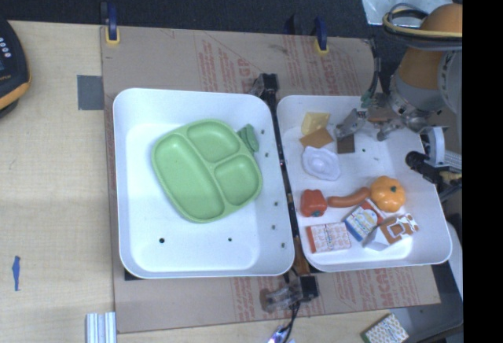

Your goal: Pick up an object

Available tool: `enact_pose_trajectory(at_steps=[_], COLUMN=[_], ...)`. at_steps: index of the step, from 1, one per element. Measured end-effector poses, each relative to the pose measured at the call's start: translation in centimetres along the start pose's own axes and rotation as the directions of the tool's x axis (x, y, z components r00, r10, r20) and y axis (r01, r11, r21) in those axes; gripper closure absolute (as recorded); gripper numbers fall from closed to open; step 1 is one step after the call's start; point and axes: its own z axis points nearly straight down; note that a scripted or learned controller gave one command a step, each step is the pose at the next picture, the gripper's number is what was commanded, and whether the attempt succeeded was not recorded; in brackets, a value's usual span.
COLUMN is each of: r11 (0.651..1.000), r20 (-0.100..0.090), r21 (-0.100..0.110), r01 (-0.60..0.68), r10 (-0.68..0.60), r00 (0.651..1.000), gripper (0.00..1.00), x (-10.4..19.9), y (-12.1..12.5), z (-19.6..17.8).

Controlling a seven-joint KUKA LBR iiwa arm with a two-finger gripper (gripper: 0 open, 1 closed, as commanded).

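Brown and small, a block [346,145] lies in the right bin [440,255], near the far edge, beside a yellow cheese wedge [315,124]. It looks light, stiff and easy to pinch by its flat sides. The pincer [363,122] hangs just above it, but I cannot tell how it is set. A toy pumpkin [387,193] nearby looks round and slippery.
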Motion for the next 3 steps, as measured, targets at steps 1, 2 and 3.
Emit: enact_pose_trajectory(at_steps=[1,2,3], r11=[1.000,1.000,1.000], r20=[0.000,-0.001,-0.005], r21=[-0.001,-0.011,-0.003], r01=[0.005,0.005,0.010], r10=[-0.005,-0.005,-0.010], r00=[1.000,1.000,1.000], gripper=[1.00,1.00,1.00], x=[0.1,3.1,9.9], y=[0.1,-2.2,-3.0], z=[-1.2,-11.6,-14.5])
